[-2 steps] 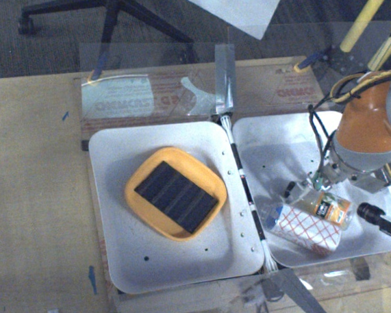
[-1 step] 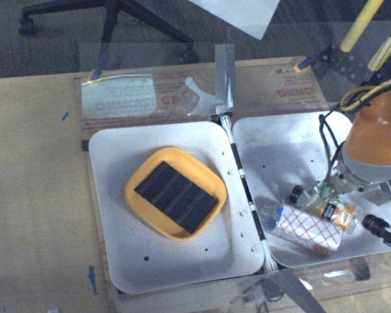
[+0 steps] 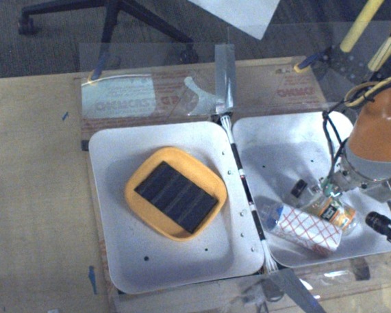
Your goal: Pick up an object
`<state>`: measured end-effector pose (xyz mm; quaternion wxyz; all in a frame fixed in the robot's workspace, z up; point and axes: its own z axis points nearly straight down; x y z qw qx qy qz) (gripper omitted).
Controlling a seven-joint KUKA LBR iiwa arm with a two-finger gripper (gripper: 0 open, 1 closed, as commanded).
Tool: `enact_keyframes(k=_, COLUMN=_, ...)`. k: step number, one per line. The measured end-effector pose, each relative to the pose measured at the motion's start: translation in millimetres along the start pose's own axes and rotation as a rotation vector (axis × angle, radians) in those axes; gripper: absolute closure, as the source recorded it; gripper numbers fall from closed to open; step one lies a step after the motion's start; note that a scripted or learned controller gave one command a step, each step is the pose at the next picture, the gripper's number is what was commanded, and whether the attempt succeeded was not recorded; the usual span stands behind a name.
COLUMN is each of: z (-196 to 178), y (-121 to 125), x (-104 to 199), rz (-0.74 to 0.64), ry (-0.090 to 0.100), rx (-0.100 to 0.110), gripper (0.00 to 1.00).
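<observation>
Arm: I see the grey arm point(image 3: 380, 145) with its orange band coming in from the right, over the far right part of the right bin; black cables loop along it
Jaws point(image 3: 327, 191): from my feed they sit low over the right bin, just above the small items there; I cannot tell whether they are spread or pressed together, the wrist blurs and hides them; I see nothing clearly pinched between them
Right bin point(image 3: 277, 144): white, shallow; its contents are bunched in the near half
Checked packet point(image 3: 307, 230): white with a red grid pattern, lying flat near the near edge of the right bin, tilted; this is the most obvious thing to pick
Small bottle point(image 3: 337, 214): brownish with a dark label, lying just right of the checked packet and touching it, right under the jaws
Dark small object point(image 3: 298, 189): black, left of the jaws, apart from the packet
Left bin point(image 3: 122, 256): white, side by side with the right bin
Yellow tray point(image 3: 175, 192): rounded, orange-yellow, with a dark ribbed panel on top, lying in the middle of the left bin, well apart from the jaws
Bench point(image 3: 28, 203): tan wood, carrying both bins
</observation>
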<state>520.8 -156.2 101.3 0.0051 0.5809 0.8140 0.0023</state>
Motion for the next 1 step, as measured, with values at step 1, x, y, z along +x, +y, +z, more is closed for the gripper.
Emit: enact_keyframes(k=1, z=-82.8, y=26.2, x=68.2, rz=0.012, ry=0.005, rx=0.01, gripper=1.0)
